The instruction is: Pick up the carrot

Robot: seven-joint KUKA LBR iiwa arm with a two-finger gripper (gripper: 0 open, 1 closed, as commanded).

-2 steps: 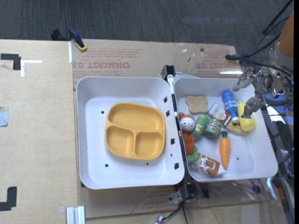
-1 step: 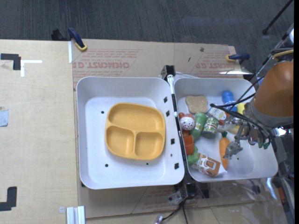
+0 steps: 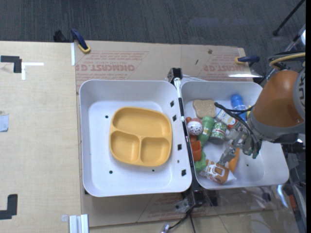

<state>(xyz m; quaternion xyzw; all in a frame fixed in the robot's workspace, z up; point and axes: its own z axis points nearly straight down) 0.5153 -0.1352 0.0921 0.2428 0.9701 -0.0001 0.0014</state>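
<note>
The arm is reaching into the right bin, with the gripper hanging low over the clutter near that bin's middle. The carrot is lying just below the gripper tip, an orange wedge beside a printed orange packet. Whether the tool is spread or closed is not resolvable here, so no grasp is confirmed; judging by this, the approach is done, while pinch and lift are left. A bread slice, a green bottle and a blue item are crowding the far side of the right bin. To its left, a yellow divided plate is sitting in the left bin. Both bins are resting on cardboard over a pale wooden bench; dark carpet is showing beyond.
</note>
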